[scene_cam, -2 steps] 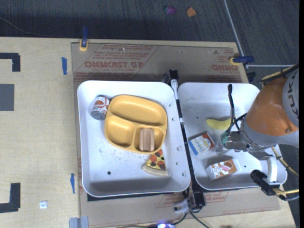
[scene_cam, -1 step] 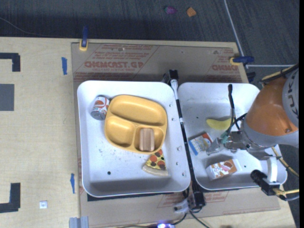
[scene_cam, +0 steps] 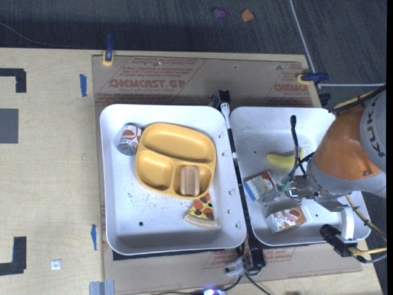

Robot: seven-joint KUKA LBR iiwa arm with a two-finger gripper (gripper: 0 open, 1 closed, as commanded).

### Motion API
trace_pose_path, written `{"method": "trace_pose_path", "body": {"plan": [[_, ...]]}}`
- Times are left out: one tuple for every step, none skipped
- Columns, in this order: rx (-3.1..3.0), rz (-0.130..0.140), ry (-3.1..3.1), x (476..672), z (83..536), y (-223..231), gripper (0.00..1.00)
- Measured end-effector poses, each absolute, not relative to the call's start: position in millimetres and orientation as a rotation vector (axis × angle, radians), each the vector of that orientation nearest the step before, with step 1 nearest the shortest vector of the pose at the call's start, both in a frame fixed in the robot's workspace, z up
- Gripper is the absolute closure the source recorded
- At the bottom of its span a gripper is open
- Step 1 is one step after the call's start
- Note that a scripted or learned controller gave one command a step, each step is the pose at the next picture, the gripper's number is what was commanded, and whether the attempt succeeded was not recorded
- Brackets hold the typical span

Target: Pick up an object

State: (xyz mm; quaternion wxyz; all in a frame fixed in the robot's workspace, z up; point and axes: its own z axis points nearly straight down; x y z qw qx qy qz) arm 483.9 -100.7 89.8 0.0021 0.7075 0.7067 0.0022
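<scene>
The grey arm with its orange band [scene_cam: 347,149] reaches in over the right-hand shallow white bin [scene_cam: 258,118], and its pincer [scene_cam: 295,188] hangs low in the middle of that bin. The wrist and cables crowd over the tip, so I cannot tell how the pincer is set or whether anything sits in it.

Three things lie close by in that bin. A small clear-wrapped packet with blue and red print [scene_cam: 259,185] lies just beside the tip, toward the bin's inner wall. A flat brown and white packet [scene_cam: 287,218] lies near the bin's front edge, just below the tip. A yellow banana-shaped toy [scene_cam: 281,160] sits a little further back, toward the rear wall, with a black cable crossing near it. The clear-wrapped packet looks like the nearest candidate for the pick, though that is my guess.

The left bin [scene_cam: 116,226] holds a yellow divided plastic tray [scene_cam: 166,146] with a tan block [scene_cam: 188,180] in one compartment, a small crushed can [scene_cam: 128,139] at the back left corner, touching the tray's edge, and a toy pizza slice [scene_cam: 201,208] just in front of the tray.

What worries me is how thin and slick those packets look. Lying flat on the bin floor, they could slide away or slip free on lifting. With two packets so near each other, the tip might nudge both and catch neither.
</scene>
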Motion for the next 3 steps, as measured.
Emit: {"method": "trace_pose_path", "body": {"plan": [[2.216, 0.005, 2.208, 482.1, 89.2, -96.6, 0.0], [2.209, 0.006, 2.192, 484.4, 100.6, -100.4, 1.0], [2.209, 0.006, 2.193, 484.3, 100.5, -100.3, 0.0]]}}
